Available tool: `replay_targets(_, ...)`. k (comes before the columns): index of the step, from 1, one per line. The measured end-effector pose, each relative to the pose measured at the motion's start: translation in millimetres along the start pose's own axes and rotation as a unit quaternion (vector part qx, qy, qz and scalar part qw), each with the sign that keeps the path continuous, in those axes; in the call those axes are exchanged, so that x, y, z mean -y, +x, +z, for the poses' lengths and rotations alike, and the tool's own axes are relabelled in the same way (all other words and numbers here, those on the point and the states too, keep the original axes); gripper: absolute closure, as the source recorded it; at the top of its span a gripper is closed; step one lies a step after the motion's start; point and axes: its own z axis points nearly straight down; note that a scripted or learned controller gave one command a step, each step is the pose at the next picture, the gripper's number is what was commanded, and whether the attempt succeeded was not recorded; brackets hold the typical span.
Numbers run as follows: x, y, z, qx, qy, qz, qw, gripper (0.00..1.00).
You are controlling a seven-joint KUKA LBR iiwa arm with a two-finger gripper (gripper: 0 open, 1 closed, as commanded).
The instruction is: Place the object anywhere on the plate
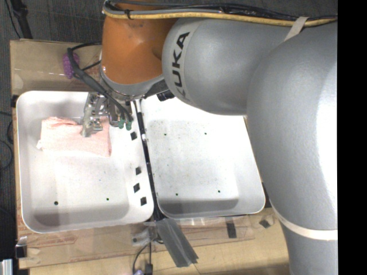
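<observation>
- The big grey arm [229,56] is stretched in from the right, and much of the right bin [195,165] is covered by it.
- The left bin [74,211] is where the work is being done. It is set just beside the right bin, with a dark strip between them.
- A pink flat thing [63,139] is seen in the upper part of the left bin, near its back wall. It is pale, thin and about square, with soft-looking edges. It is judged to be the plate, or maybe a cloth; this cannot be told for sure.
- The gripper [93,128] is held low over the right half of the pink flat thing, touching it or almost touching it. It cannot be told whether the gripper is open or closed, and nothing can be made out in its hold.
- The step in hand is judged to be the putting down, or else a grab. Next, a slow lift straight up is called for, so that nothing is dragged along.
- A small purple thing [69,67] is seen outside the bins, at the back.
</observation>
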Motion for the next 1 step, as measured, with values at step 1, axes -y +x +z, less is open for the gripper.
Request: replay_targets(1, 0.1, -0.1, -0.1, 0.0, 0.0, 0.0, 1.0, 0.0)
